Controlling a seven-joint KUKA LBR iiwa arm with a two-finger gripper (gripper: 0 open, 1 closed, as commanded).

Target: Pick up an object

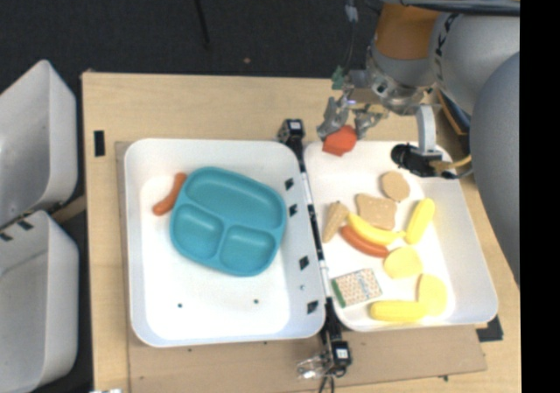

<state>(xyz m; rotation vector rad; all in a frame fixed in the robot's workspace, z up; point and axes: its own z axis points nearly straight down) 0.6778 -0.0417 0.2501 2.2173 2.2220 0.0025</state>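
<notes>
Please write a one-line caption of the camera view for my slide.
The end effector hovers at a red-orange toy in the right bin's far corner; a teal divided plate lies in the left bin.

The picked object is a small red-orange rounded piece [340, 141], tomato-like, smooth and matte. It sits directly beneath the tool [346, 120], whose 2 fingers close against its top and sides. It appears at the 12 o'clock rim of the right bin [477, 251], near that bin's 11 o'clock corner; whether it rests on the rim or hangs just above cannot be told. It is well apart from the yellow and tan pieces at 5 o'clock.
</notes>
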